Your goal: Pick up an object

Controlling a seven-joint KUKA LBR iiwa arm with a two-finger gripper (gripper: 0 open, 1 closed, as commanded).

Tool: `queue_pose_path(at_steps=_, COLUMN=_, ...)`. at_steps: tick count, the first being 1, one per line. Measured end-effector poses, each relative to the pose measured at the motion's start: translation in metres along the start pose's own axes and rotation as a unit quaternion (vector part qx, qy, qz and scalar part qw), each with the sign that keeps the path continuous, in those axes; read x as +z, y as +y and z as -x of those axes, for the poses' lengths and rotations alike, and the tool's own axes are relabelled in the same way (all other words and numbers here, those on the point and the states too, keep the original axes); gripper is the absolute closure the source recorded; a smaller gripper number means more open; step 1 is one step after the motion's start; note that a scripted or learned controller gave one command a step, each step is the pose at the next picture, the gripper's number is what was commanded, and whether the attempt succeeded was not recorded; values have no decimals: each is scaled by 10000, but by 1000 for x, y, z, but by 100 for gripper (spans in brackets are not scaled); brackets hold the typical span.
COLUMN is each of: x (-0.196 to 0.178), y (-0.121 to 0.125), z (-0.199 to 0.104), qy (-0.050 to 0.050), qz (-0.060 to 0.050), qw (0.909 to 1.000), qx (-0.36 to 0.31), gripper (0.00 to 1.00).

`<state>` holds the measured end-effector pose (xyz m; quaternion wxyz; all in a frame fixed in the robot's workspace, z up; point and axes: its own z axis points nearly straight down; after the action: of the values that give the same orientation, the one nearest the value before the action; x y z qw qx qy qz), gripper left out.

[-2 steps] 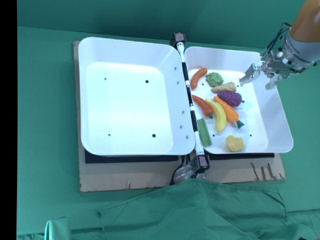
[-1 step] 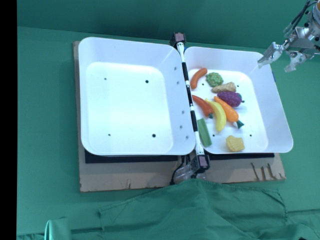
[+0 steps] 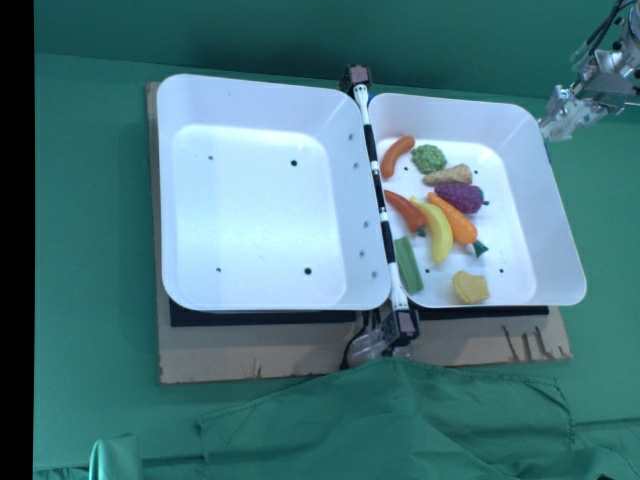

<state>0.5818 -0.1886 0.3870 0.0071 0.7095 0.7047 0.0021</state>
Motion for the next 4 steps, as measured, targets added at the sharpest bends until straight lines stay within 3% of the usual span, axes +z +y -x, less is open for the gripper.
queue_pose_path(at_steps=1, x=-23, y=-22, z=-1, qy=19, qz=-23, qw=10000, qx=-15, gripper=100)
queue_pose_path(at_steps=3, x=-34, y=-21, z=-1, qy=15, qz=-33, qw=10000, qx=-12, gripper=100)
queue_pose_path(at_steps=4, x=18, y=-44, z=-1, qy=27, qz=-73, qw=10000, qx=-6, gripper=100)
